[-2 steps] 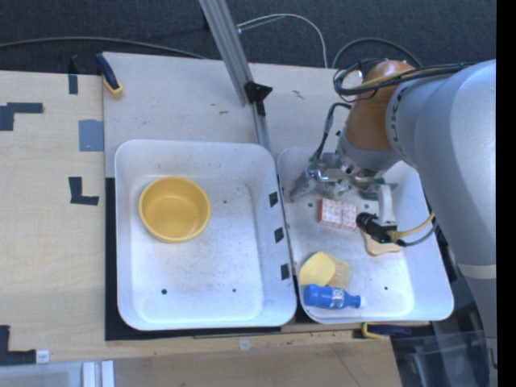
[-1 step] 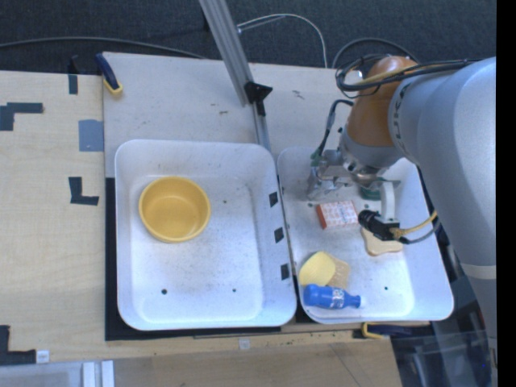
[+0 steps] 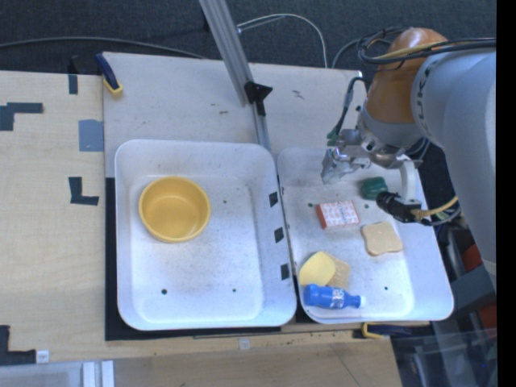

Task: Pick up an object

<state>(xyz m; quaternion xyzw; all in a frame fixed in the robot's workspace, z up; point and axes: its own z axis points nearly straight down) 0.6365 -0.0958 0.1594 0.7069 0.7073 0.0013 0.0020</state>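
My gripper (image 3: 335,168) hangs over the far end of the right bin (image 3: 427,297), with bare bin floor under it. A red and white patterned block (image 3: 337,214) lies just in front of it. A small green object (image 3: 373,187) sits to its right, partly under the arm's cabling. A toast-like slice (image 3: 381,238) lies further toward the front right. At the bin's front left are a yellow lump (image 3: 318,268), a tan cracker (image 3: 342,274) and a blue bottle (image 3: 330,297) lying on its side.
The left bin (image 3: 129,297) holds a yellow bowl (image 3: 173,208) at its left. A slanted metal pole (image 3: 230,39) comes down to the divide between the bins. The grey arm with its orange band (image 3: 403,71) fills the upper right.
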